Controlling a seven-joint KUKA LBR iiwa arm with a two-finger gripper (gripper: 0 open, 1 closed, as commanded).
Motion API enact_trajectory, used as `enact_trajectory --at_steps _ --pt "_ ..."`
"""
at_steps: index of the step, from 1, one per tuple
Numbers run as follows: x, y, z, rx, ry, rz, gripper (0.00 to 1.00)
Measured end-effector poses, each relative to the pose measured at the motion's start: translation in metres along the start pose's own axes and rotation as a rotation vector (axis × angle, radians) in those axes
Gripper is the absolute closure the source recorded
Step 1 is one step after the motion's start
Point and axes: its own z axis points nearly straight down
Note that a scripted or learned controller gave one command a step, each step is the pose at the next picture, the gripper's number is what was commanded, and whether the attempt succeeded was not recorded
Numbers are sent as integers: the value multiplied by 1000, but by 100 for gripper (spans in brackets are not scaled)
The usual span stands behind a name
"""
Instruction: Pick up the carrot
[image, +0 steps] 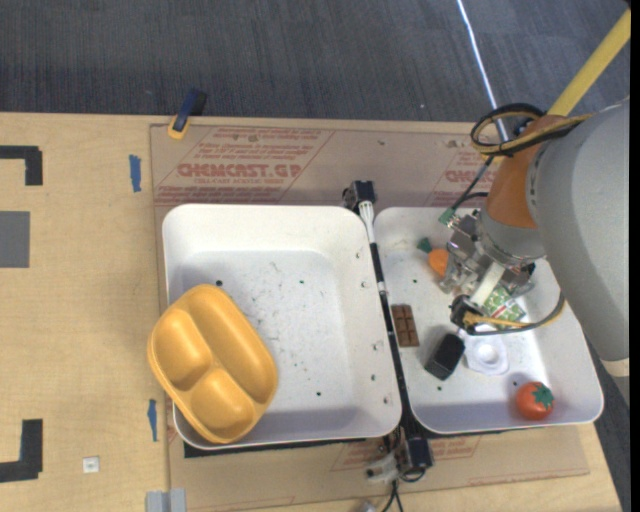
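From my overhead feed, two shallow white bins sit side by side on a cardboard-covered bench. The left bin (270, 300) holds a yellow two-compartment dish (212, 362) at its near-left corner. The right bin (575, 400) holds the carrot (439, 262), a small orange piece with a green tuft (424, 243) just beyond it, lying in the far-left part of that bin. The arm's gripper (468, 272) hangs just beside the carrot on its right, perhaps touching it; I cannot tell how its jaws stand. Most of the carrot is hidden by the wrist, so I judge its long axis only loosely: it seems to run from the green tip toward the gripper. It looks like a light, stiff plastic toy, smooth and likely slippery, best pinched across its thick middle. Nearby lie a brown chocolate bar (404, 324), a black block (444, 354) and a tomato (534, 399).
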Motion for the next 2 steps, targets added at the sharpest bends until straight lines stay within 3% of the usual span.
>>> enact_trajectory --at_steps 1,2 --pt "0 -1 1 2 -1 1 0" --pt "1 0 -10 1 1 0 100"
